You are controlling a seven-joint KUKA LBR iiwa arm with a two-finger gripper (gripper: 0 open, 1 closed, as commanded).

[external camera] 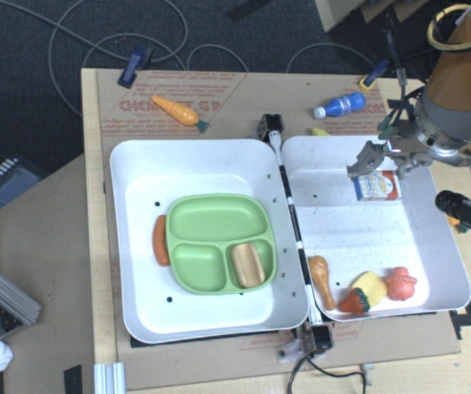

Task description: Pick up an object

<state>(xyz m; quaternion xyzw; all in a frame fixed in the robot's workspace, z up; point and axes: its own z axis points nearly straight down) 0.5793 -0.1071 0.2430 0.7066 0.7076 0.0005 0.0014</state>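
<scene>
My gripper (382, 162) hangs over the far part of the right bin (436, 245), with its fingers spread open and nothing between them. Just in front of it and partly beneath it, a small white, blue and red carton (377, 187) lies on the bin floor. Along the near edge of that bin lie a tan drumstick-shaped toy (320, 276), a red and green toy (352, 301), a yellow toy (370, 285) and a red toy (400, 283).
The left bin (137, 179) holds a green divided plate (211, 220) with a bread roll (248, 264) in one compartment, and a sausage (161, 240) beside the plate. Behind the bins on the bench lie a carrot (178, 110) and a blue bottle (341, 105).
</scene>
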